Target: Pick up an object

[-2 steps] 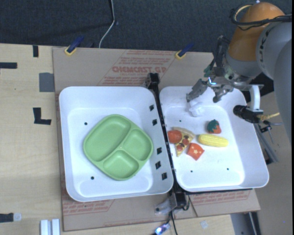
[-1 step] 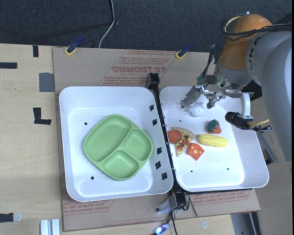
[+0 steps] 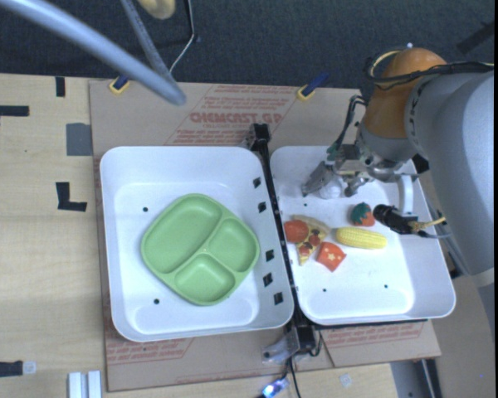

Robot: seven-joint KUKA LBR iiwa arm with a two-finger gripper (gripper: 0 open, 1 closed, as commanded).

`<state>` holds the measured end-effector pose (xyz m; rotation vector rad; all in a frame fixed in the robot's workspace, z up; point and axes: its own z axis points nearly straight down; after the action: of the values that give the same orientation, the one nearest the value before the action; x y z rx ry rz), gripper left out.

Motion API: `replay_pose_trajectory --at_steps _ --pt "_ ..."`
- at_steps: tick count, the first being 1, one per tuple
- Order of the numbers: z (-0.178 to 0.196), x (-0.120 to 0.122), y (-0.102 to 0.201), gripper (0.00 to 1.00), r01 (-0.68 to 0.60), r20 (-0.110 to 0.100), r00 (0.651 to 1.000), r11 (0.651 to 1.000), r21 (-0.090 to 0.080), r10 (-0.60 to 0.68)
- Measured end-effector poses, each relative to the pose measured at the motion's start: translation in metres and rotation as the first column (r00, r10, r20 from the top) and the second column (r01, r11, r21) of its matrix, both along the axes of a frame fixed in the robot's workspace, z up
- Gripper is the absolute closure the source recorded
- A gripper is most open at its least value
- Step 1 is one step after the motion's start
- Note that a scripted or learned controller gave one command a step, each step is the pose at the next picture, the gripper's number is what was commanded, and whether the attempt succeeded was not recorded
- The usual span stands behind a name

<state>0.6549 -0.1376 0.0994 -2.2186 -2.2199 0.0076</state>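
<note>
My gripper (image 3: 330, 182) hangs over the upper part of the right bin (image 3: 398, 301), below the orange band of the arm (image 3: 398, 98). Nothing shows in its grasp. Just below and right of it lies a small red and green piece (image 3: 363, 215). A yellow corn cob (image 3: 361, 238) lies beneath that. To the left sit a red tomato (image 3: 295, 230), a pizza slice (image 3: 308, 245) and a red chunk (image 3: 331, 257), all apart from the gripper.
The left bin (image 3: 124, 181) holds a green divided plate (image 3: 201, 248). A black divider (image 3: 270, 214) runs between the two bins. The arm's grey body (image 3: 469, 172) covers the right bin's right side. A grey pole (image 3: 83, 31) crosses the upper left.
</note>
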Motion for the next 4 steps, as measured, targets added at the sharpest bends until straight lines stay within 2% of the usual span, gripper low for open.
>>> replay_pose_trajectory --at_steps 1,2,3,4 --pt "-0.015 0.000 0.000 0.00 -0.001 0.004 1.000 1.000 -0.001 0.001" --pt "-0.004 0.001 0.001 1.00 -0.003 0.005 1.000 1.000 -0.001 0.003" --pt "0.038 0.002 0.004 1.00 -0.001 0.007 1.000 1.000 0.002 0.001" --pt "0.099 0.008 0.007 1.00 -0.001 0.009 1.000 1.000 0.001 0.001"
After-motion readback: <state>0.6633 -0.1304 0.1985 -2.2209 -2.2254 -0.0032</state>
